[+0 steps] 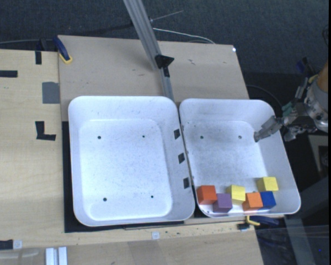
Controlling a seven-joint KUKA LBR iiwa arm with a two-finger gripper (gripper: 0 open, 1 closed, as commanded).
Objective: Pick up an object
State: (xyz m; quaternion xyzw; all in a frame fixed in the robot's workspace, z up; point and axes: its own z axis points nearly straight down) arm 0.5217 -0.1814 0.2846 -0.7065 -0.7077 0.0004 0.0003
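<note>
Six blocks [237,196] cluster along the near edge of the right bin [220,148], beside the left bin [121,159].

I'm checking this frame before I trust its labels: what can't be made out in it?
- Two-finger gripper, camera view: small and blurred at the right white bin's rim; its fingers' state cannot be told.
- Grey arm: cut off by the right edge of the view.
- Purple cube and blue cube: each partly hidden by neighbouring cubes, an orange cube and a yellow cube among them.
- Left white bin: its dark specks are too small to identify.
</note>
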